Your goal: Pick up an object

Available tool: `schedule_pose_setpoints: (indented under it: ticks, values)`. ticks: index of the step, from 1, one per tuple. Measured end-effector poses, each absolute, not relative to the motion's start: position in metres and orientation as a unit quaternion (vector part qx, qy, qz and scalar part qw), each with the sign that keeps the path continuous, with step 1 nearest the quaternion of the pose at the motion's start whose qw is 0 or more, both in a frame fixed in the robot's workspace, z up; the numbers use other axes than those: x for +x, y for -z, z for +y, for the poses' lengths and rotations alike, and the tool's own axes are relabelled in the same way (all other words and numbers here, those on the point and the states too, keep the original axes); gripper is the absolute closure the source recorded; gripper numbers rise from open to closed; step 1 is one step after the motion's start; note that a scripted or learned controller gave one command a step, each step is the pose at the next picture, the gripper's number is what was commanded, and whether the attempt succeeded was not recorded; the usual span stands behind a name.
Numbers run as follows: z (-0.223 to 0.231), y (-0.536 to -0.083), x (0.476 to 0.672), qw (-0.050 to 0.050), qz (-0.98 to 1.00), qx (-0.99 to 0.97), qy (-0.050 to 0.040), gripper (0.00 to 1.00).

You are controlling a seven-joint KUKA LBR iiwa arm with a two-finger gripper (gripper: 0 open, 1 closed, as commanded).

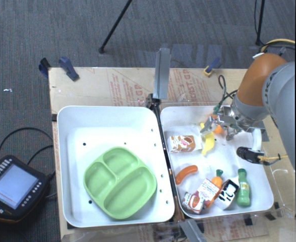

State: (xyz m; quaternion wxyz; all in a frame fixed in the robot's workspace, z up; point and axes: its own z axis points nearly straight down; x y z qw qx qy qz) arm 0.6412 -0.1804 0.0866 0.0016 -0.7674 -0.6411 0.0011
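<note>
yellow banana (208, 143) sits just under my claw (219, 125). i cannot tell if my claw has hold of anything. i should go down slow and squeeze its middle.

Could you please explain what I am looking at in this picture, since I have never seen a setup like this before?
This is one photo from a camera fixed above a bench, looking down at a slant. The grey machine with the orange band, coming in from the right, is a robot arm. Its end effector, the grasping part, sits low over the right bin; I cannot tell whether it holds anything. Beside it lie a yellow banana-like toy and a snack packet. Nearer the camera are a toy sausage, a small carton and a green bottle. The left bin holds a green divided plate. The arm's job is to pick up one object.
</note>
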Motion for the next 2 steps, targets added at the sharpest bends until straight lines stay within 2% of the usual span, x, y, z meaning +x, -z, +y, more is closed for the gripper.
schedule_pose_setpoints:
  ticks: [1, 2]
  values:
    - [-0.194, -0.099, 0.63, 0.002, -0.664, -0.747, -0.0005, 0.0]
    - [-0.153, -0.087, 0.644, 0.002, -0.7, -0.714, -0.0007, 0.0]
